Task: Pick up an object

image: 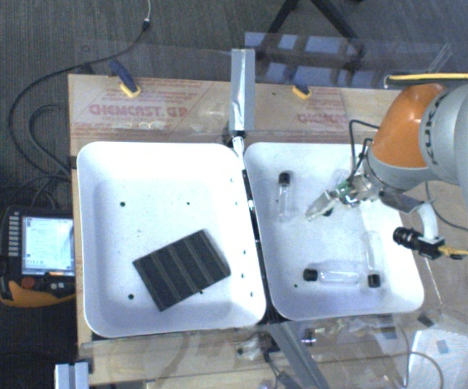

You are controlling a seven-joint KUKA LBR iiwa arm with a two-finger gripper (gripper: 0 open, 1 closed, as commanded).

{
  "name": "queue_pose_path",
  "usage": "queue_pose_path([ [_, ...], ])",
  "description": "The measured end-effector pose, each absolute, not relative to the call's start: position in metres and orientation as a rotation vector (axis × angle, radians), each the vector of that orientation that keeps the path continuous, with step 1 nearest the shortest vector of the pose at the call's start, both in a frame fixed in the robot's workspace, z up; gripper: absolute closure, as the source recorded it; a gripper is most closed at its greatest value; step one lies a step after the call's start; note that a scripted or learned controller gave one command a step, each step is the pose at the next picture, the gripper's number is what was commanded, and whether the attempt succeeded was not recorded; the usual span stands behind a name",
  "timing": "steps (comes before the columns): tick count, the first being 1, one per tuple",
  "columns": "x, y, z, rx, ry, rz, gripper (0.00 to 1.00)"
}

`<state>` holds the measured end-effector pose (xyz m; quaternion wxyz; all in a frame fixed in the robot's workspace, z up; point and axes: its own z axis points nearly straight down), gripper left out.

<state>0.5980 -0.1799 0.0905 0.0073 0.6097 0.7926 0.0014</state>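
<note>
- Grey arm [452, 136] with orange band, reaching in from the right over the right bin [396, 298].
- Gripper [324, 204] low over the upper middle of the right bin, tip pointing left and slightly down.
- State of the fingers: cannot tell, too small and pale against the white bin.
- Nothing visibly between the fingers.
- Clear tube with black cap [283, 193] upright in the picture, just left of the gripper tip, near but apart.
- Second clear tube [331, 276] lying flat near the front wall of the right bin, black cap at its left end.
- Third clear tube [371, 259] just beside it on the right, black cap toward the front.
- Dark ribbed block [182, 269] lying tilted in the front middle of the left bin [104, 168], well apart from the gripper.
- Both bins side by side on the wooden counter [152, 108].
- Handheld control unit with lit screen [37, 254] on the floor, left of the counter.
</note>
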Motion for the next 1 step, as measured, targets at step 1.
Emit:
queue_pose_path([
  [1, 0.6613, -0.1319, 0.0914, 1.895, 2.532, -0.034, 0.0],
])
